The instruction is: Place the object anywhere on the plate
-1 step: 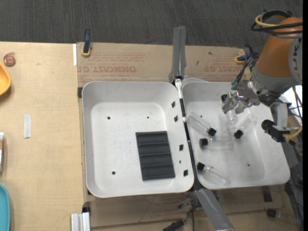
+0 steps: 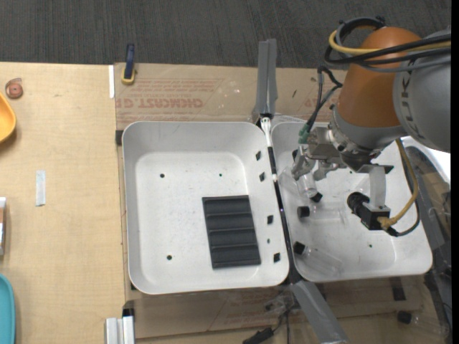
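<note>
- Two white bins sit side by side: the left bin (image 2: 130,213) holds the target, and the right bin (image 2: 405,260) is where the work is going on. Their touching rims are the main hazard. A low carry leftward could clip them and knock a load loose.
- Arm (image 2: 373,77): it reaches in from the right and hangs over the far part of the right bin. Its bulk hides much of the bin floor.
- Plate (image 2: 231,231): a dark ridged slab lying flat at the near middle of the left bin. An item dropped on its ridges may roll or slide off.
- Gripper (image 2: 307,172): low at the right bin's far left, and I cannot tell whether it is open or closed.
- Object (image 2: 310,190): apparently the pale, see-through item just beneath the gripper. No grasp is visible, so the arm may lift away with nothing.
- Black bits (image 2: 304,211): small loose pieces just beside it that could get caught in a pinch.
</note>
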